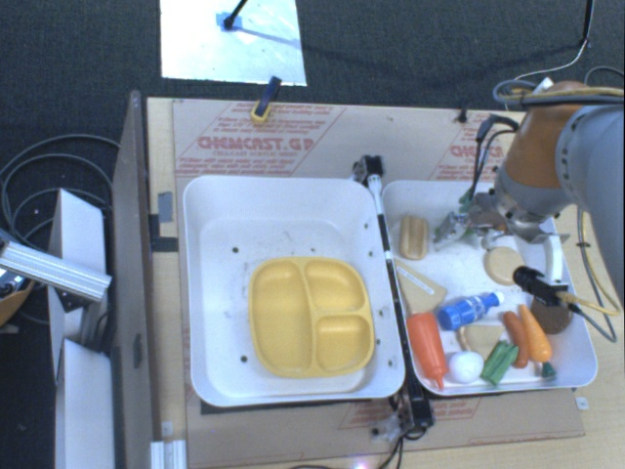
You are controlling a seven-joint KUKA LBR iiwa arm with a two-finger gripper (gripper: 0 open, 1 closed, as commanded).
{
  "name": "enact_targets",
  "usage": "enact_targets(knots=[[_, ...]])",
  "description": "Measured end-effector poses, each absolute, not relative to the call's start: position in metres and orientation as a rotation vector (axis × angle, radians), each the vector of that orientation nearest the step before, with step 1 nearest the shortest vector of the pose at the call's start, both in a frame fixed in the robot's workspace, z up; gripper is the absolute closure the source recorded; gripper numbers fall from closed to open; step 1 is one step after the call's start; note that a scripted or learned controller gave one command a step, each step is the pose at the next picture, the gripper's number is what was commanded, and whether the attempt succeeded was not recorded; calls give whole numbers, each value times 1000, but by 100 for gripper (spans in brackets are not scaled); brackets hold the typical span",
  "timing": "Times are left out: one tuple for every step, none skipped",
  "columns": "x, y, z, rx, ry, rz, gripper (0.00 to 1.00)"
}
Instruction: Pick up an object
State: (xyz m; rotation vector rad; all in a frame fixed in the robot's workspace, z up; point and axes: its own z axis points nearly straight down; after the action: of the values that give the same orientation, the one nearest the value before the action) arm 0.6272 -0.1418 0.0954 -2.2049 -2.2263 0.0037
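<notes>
My gripper (453, 227) hangs low over the back of the right bin (586, 360), on the grey arm with the orange band that reaches in from the right. Just left of it a tan bread-like piece (413, 235) lies on the bin floor. A round beige disc (503, 264) sits to the gripper's front right. Further forward are a blue bottle (469, 311), a red-orange carrot (427, 346), a white egg (466, 366), a green piece (498, 362) and two small orange carrots (527, 335). Nothing shows between the gripper's tips.
The left bin (210, 262) holds a yellow divided plate (311, 315). A ridge where the two bin walls meet (388, 262) runs between the bins. A flat beige cracker (422, 285) and a brown lump (553, 319) also lie in the right bin.
</notes>
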Motion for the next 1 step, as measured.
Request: enact_targets(knots=[[670, -123, 83, -2212, -2227, 8, 0]])
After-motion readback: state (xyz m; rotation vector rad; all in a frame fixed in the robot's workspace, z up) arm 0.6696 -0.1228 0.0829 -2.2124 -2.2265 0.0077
